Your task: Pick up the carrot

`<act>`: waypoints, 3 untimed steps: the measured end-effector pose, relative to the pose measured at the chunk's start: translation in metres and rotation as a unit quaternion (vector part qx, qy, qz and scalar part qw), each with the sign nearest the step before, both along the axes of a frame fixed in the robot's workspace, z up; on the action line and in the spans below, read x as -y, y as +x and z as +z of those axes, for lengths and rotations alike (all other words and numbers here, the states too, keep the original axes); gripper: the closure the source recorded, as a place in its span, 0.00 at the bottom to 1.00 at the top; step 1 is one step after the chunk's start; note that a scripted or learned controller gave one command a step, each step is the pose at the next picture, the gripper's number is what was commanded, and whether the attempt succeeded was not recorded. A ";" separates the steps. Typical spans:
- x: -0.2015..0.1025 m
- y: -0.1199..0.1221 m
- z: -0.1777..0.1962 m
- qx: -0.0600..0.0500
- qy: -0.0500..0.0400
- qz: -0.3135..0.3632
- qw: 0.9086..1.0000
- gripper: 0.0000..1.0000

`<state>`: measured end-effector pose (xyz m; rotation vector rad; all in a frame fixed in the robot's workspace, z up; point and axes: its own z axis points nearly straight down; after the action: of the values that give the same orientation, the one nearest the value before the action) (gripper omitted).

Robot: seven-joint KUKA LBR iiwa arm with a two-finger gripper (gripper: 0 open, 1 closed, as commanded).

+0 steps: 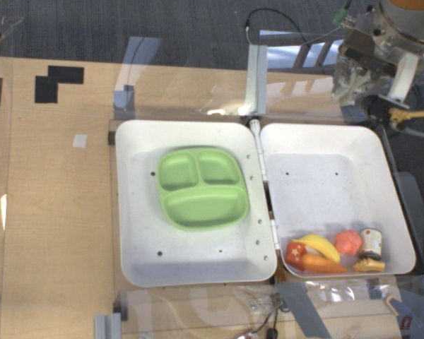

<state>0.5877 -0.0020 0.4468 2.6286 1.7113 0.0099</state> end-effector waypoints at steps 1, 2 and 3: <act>0.043 0.021 -0.189 -0.004 0.002 -0.265 0.964 1.00; 0.041 0.022 -0.178 -0.003 0.003 -0.262 0.965 1.00; 0.070 0.013 -0.010 -0.001 0.002 -0.203 0.979 1.00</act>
<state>0.6003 -0.0722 0.4366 2.9236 1.1441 0.0076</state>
